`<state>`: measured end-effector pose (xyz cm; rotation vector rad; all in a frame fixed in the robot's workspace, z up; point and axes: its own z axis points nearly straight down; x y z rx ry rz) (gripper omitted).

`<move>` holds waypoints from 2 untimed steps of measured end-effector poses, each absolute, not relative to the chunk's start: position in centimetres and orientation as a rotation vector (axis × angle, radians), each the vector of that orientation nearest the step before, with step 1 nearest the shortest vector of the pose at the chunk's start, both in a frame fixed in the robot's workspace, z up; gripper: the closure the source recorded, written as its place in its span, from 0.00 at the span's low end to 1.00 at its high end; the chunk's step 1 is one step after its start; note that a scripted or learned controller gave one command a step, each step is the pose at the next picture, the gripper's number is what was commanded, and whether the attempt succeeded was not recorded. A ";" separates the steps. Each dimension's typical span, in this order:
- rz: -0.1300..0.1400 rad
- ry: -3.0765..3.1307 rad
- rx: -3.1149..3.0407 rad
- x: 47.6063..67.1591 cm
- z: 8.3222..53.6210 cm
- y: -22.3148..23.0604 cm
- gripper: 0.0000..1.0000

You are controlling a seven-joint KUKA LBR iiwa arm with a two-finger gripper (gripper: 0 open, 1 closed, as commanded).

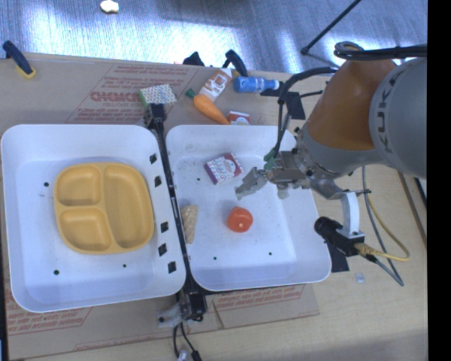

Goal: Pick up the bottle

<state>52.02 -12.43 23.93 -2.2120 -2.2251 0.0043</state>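
- Camera view: the hand [249,183] hangs over the right bin [304,265], between a small red-and-white packet [223,168] and an orange-red toy fruit [240,219].
- Hand state: whether its tips are parted or closed cannot be told (they read as one grey wedge); nothing is visibly gripped.
- Bottle location: the blue bottle [252,85] lies on its side on the tabletop [98,81] beyond the bins, near a toy carrot [210,109].
- Progress: judged as not started; reach, grasp and lift remain.
- Left bin [15,224]: carries a yellow divided plate [103,207].
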 end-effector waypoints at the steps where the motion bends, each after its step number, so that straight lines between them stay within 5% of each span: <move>1: 0.003 -2.099 -2.333 55.2 9.1 -12.0 0.00; 2: 0.007 -2.103 -2.327 55.2 10.1 -12.0 1.00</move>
